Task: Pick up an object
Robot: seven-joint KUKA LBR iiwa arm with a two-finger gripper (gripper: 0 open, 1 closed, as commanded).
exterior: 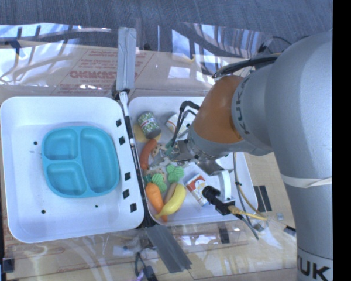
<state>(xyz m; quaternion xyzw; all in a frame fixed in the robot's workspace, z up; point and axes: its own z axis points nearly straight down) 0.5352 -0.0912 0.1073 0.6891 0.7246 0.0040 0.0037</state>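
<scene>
The big grey arm (281, 104) fills the right side of the frame and bends down over the right bin (245, 199). The left bin (17, 174) holds a blue tray (80, 160) with three parts. The toys are all packed close in the left half of the right bin: a banana (175, 200) and a carrot (154, 196) at the bottom, a red sausage (146, 153) and a green can (147, 122) above them, and a small green toy (175, 173) in the middle. The gripper (178, 151) is low, near the middle of that pile, and I cannot tell if its fingers are apart or together. Because the toys touch each other, the fingers could bump one and push it away, pinch two at once, or slip off a round one like the banana.
</scene>
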